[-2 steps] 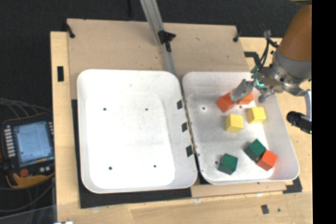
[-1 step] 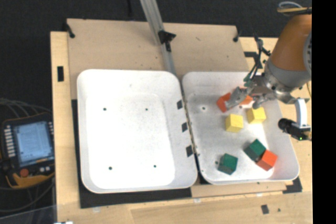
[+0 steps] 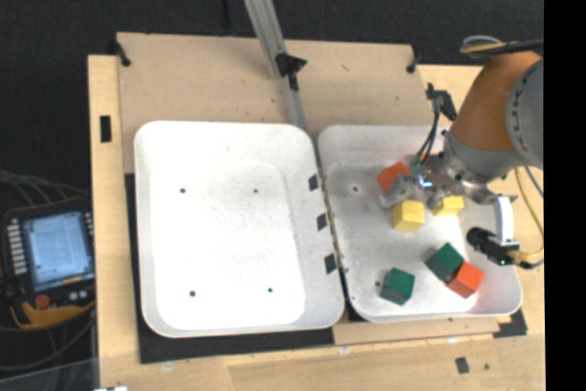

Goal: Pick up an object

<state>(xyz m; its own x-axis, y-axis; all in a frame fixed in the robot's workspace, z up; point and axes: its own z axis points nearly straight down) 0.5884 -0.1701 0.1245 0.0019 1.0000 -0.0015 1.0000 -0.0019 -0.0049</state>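
Bins: two shallow white bins side by side on the bench, the left bin (image 3: 229, 224) and the right bin (image 3: 366, 288).
Blocks: six, all in the right bin.
Yellow blocks: two; one yellow block (image 3: 409, 215) sits near the middle of the right bin, and a second yellow block (image 3: 449, 204) lies just to its right.
Orange blocks: two; one orange block (image 3: 394, 176) lies above the yellow pair, and another orange block (image 3: 466, 279) sits near the right bin's lower right corner.
Green blocks: two; one green block (image 3: 444, 261) touches the lower orange block, and another green block (image 3: 397, 286) lies near the right bin's lower edge.
Gripper: the gripper (image 3: 426, 188) is low over the right bin, among the upper orange block and the two yellow blocks.
Gripper state: cannot tell; nothing is visibly held.
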